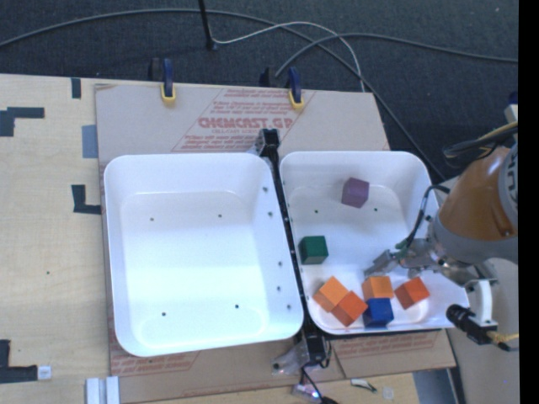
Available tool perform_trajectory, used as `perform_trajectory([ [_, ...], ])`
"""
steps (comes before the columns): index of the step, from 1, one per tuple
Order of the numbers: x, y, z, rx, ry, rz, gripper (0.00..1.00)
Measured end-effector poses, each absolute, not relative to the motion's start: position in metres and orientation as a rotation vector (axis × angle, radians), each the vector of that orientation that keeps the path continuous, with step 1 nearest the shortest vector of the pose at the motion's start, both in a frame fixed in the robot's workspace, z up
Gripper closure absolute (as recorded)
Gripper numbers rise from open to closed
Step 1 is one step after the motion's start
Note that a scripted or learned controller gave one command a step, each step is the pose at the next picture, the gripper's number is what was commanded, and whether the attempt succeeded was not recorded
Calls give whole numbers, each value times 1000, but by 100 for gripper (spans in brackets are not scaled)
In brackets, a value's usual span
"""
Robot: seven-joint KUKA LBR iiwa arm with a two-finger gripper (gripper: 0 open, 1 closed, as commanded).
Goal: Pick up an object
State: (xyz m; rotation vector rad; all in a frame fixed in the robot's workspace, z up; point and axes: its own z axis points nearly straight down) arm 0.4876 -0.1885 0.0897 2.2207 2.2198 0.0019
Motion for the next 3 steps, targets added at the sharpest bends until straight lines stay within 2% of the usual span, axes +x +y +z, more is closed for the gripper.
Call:
perform_trajectory([
  [1, 565, -119, 89, 2214, 2230, 3, 0],
  [3, 672, -181, 88, 2222, 2220, -1, 0],
])
